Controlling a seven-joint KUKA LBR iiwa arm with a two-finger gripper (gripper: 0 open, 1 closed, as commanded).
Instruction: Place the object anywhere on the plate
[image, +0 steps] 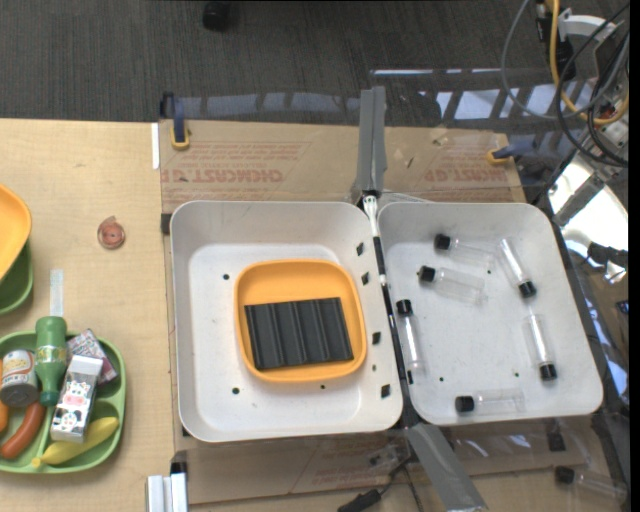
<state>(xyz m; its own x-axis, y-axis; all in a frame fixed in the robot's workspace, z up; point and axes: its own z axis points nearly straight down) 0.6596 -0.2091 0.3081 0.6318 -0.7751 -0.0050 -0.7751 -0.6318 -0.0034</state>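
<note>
An orange plate (300, 320) with a raised rim lies in the middle of the left white bin (205, 330). A dark grey ribbed rectangular mat (300, 333) rests flat on the plate and covers most of its centre. In the right white bin (565, 390) lie several clear plastic tubes with black caps: one (456, 246) near the back, one (516, 267) at the back right, one (540, 348) along the right side, one (490, 403) at the front, and one (406, 335) against the left wall.
Left of the bins, on the wooden bench, a green tray (95, 440) holds toy food and a green bottle (50, 350). An orange bowl (10, 235) sits at the far left edge. Cables and metal framing (590, 110) crowd the back right.
</note>
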